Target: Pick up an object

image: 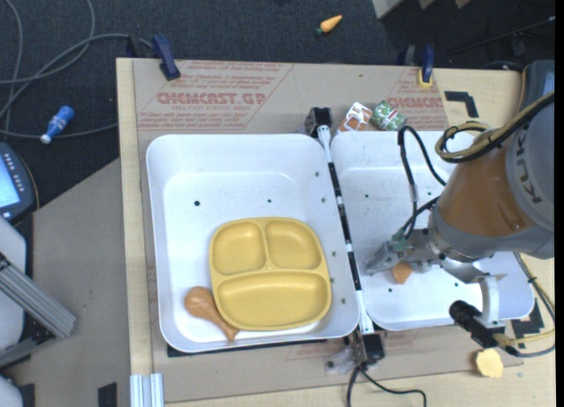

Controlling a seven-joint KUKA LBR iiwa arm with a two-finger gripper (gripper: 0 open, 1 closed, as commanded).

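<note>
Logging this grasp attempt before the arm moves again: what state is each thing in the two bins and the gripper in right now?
Yellow divided plate: upright, flat in the left bin.
Orange drumstick toy: lying in the left bin, partly under the plate's corner.
Small orange object: lying on the right bin floor, at the gripper.
Gripper: lowered into the right bin; hold unclear.

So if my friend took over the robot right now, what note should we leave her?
Gripper: low in the right bin, by its left wall; whether its fingers are open or shut is hard to tell.
Things: a small orange piece lies right by the gripper. The yellow divided plate and the tan drumstick toy are in the left bin.
Done: nothing visibly lifted.
Left: grasp an object and raise it.
</note>
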